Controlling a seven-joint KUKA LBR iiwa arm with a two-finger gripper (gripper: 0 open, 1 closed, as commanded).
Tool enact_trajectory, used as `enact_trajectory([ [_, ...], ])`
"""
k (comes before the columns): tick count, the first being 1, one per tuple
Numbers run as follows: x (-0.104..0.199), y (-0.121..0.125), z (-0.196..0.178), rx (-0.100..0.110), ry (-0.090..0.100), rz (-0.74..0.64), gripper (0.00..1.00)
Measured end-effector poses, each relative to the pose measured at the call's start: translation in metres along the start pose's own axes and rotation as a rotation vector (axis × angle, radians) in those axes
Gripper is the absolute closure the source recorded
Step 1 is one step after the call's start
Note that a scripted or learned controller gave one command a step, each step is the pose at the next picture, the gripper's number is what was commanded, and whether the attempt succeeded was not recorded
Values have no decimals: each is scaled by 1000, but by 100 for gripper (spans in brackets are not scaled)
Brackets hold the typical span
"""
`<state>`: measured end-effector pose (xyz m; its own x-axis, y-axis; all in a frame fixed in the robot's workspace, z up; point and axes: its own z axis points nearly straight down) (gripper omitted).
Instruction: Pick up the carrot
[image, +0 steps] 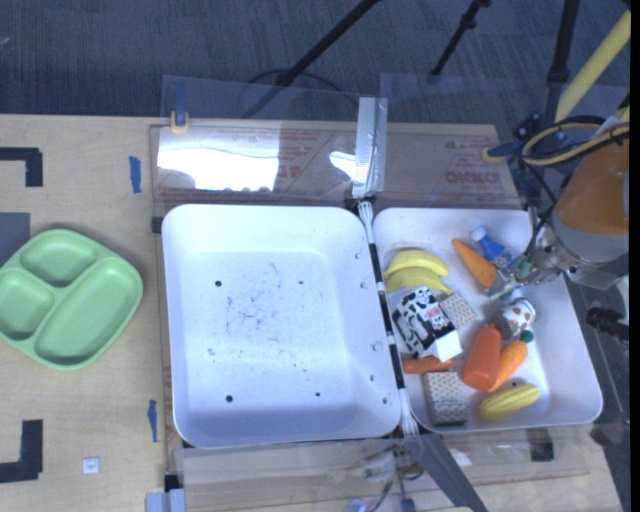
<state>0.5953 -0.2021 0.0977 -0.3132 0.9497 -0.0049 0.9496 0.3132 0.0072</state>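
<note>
The hand (520, 268) hangs over the far right part of the right bin (585, 400), close above the clutter there. Its fingers are small and blurred against the objects below, so I cannot tell how far they stand apart, nor whether anything sits between them.

A carrot (473, 262) lies just left of the hand, near a blue item (490, 245) at the bin's far side. A second carrot-like piece (512, 362), with a green top, rests nearer the front, touching an orange bottle-shaped thing (481, 357) and just above a yellow banana (509, 400). Another banana (417, 268) lies near the divider, beside a black-and-white patterned carton (424, 318).

The right bin is crowded, with things touching across most of its floor. The left bin (180, 250) offers open room. A green divided plate (68, 297) sits on the bench (70, 160), well apart at the left.

The arm (595, 200) is cut off at the right edge, and what looks like a small rounded toy (517, 317) below the hand is hard to make out.
</note>
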Motion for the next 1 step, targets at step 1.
enact_trajectory([
  [1,60,9,-95,5,3,164,100],
])
